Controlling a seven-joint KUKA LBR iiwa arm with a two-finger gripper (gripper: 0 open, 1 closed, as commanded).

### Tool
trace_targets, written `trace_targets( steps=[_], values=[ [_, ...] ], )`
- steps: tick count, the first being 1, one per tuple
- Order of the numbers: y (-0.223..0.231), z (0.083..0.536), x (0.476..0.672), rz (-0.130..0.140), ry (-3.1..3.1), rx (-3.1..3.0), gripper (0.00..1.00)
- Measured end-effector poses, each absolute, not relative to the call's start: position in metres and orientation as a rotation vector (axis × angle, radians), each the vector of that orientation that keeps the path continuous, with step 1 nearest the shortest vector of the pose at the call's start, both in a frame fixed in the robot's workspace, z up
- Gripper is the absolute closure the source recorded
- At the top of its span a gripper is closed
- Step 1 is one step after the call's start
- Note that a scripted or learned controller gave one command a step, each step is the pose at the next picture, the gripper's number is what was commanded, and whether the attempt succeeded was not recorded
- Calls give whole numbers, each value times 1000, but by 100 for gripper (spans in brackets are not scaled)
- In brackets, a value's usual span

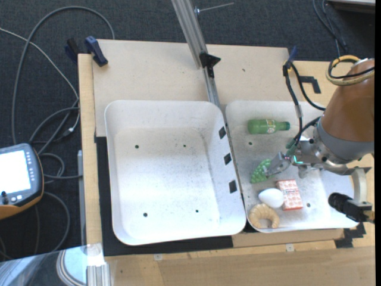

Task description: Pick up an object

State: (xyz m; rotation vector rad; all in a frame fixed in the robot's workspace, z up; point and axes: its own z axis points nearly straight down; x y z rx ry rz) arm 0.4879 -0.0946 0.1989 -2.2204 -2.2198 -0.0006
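Here the gripper (278, 164) is hanging low in the right bin (309, 221), beside the green leafy object (260, 171) lying just left of it; whether its jaws are open or gripping cannot be told.

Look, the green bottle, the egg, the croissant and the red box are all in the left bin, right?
Not quite. The green bottle, egg, croissant and red box are all in the right bin, not the left one. The camera view shows it.
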Motion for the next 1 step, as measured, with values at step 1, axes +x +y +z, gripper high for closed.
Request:
trace_targets(
  steps=[1],
  values=[
    [-95,157,488,5,-2216,-2216,0]
  ],
)
